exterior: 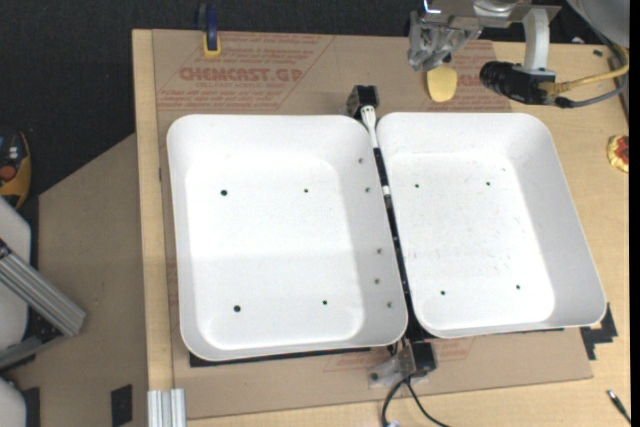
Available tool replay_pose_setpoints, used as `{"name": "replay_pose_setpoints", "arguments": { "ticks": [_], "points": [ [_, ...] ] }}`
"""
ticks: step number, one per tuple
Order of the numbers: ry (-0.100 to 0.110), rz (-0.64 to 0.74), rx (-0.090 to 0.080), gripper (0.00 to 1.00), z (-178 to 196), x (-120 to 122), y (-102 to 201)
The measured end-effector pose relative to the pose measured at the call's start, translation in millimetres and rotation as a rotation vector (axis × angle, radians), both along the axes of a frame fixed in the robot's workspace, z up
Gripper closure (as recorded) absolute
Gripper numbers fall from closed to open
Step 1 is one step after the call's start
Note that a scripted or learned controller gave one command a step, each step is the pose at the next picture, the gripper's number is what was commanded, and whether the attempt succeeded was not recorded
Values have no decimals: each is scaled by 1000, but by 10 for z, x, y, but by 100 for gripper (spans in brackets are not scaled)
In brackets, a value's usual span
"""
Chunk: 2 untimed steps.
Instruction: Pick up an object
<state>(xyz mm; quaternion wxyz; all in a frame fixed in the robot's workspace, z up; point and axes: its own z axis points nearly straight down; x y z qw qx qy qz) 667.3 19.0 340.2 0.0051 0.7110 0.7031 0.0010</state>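
Observation:
My gripper (437,63) hangs high over the far edge of the right bin (560,215), under the orange-banded wrist. A small pale yellow object (442,85), rounded and about thumb-sized, sits at the tips of the fingers (428,55), which are closed on its upper end. The object hangs lifted, apart from the bin floors. The left bin (200,215) lies beside the right one, and both show bare white floors with small black dots.
A black clamp and rod (362,101) run along the seam between the bins. A blue-and-yellow clamp (209,27) stands at the board's far left. A black cable fitting (515,80) lies right of the gripper. Aluminium rail (40,290) at the left edge.

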Motion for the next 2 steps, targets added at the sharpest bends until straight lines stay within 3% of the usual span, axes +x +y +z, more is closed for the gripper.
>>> {"name": "replay_pose_setpoints", "arguments": {
  "ticks": [1, 2],
  "points": [
    [19, 23, 10, 100, -785, -162, 1266],
    [1, 9, 6, 100, -242, -202, 906]
  ]
}}
